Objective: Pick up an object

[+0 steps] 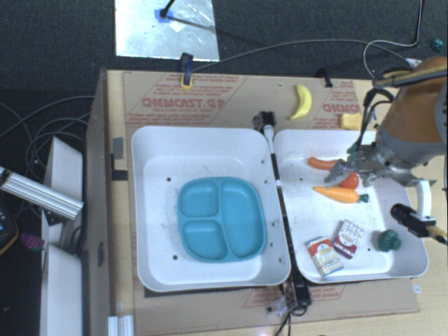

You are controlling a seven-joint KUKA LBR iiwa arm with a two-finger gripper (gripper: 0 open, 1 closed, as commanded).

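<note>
Nearest, at five o'clock in the right bin (409, 264), lie two small printed cartons (334, 248) and a dark green lump (388, 240). The left bin (150, 159) holds a glossy blue divided plate (221, 218). Further in, the gripper (343, 173) sits low over an orange carrot (339, 194) and a red piece (349, 181); I cannot tell whether its fingers are apart. Beyond, at one o'clock, a banana (303, 102) rests on cardboard (210, 96) printed "CHEMCAST".

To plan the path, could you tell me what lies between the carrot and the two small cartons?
In the camera view, bare white bin floor separates carrot from cartons.
</note>
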